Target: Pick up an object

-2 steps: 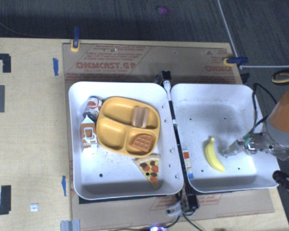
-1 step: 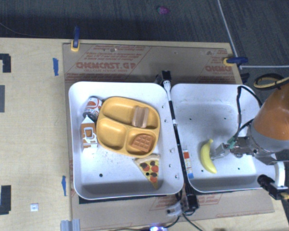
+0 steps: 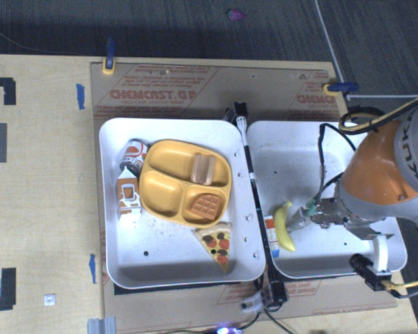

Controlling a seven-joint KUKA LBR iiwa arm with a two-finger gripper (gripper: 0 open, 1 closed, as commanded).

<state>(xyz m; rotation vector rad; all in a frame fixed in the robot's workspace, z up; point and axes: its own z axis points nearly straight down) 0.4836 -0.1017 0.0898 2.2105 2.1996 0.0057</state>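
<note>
A yellow banana [image 3: 284, 229], curved with a greenish upper tip, lies at the lower left of the right bin [image 3: 334, 266]. The gripper [image 3: 303, 216] sits just beside it; grip state unclear.

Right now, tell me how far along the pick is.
Done: the arm has reached into the right bin, with the gripper down close beside the banana. In hand: nothing that can be confirmed; the banana lies on the bin floor and the contact area is too small to read. Left: grasp and lift. The yellow divided plate and pizza slice sit in the left bin.
</note>
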